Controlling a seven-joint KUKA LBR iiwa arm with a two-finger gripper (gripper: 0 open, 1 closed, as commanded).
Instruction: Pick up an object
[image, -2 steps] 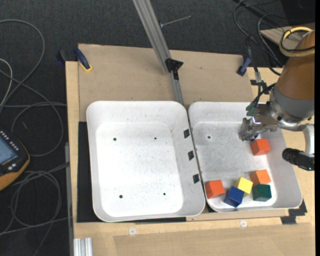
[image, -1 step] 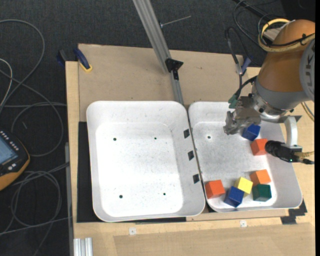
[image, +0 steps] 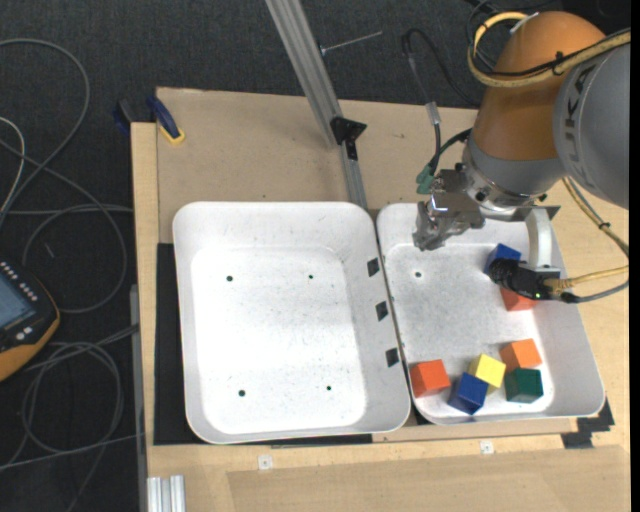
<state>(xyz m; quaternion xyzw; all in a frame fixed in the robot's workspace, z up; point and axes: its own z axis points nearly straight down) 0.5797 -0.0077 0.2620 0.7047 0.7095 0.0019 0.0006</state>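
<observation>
My gripper (image: 431, 236) hangs over the far left part of the right bin (image: 455, 300), with no block under it. A blue block (image: 504, 256) and a red block (image: 517, 298) lie to its right, near the bin's right wall. Along the near edge sit an orange block (image: 430, 376), a blue block (image: 467, 392), a yellow block (image: 489, 369), a second orange block (image: 520, 352) and a green block (image: 523, 385). None of them touches the gripper.
The left bin (image: 275, 320) lies beside the right one, with black clips (image: 381, 310) along the shared wall. A slanted metal pole (image: 320, 90) crosses the far bench. Cables (image: 575, 288) run along the right bin's right side.
</observation>
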